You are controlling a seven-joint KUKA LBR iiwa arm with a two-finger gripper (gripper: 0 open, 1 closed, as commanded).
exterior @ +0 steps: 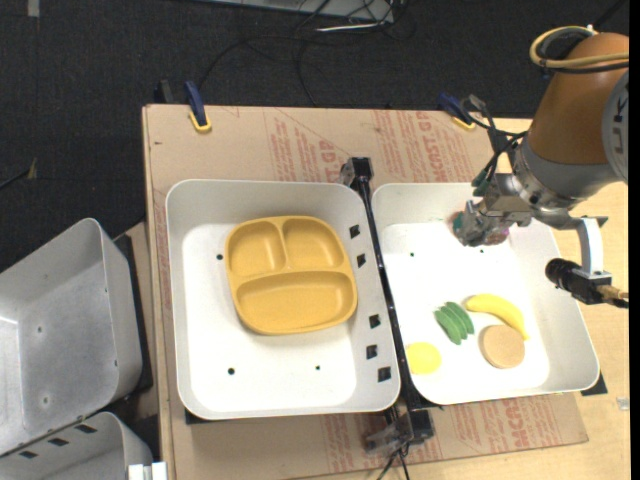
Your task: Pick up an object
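Note:
In the right bin (560,378) lie a yellow banana (498,311), a green leafy piece (454,321), a round tan cookie-like disc (502,347) and a small yellow disc (422,358). My gripper (481,226) hangs low over the bin's far part, well above and behind these objects as seen from the camera. Its tip looks grey-green and blurred. The orange-banded arm (578,98) reaches in from the right.
The left bin (190,268) holds a yellow divided plate (290,274). A black divider with clips (375,288) runs between the bins. A grey tub (60,338) stands off the bench at the left. Cables trail near the arm's wrist.

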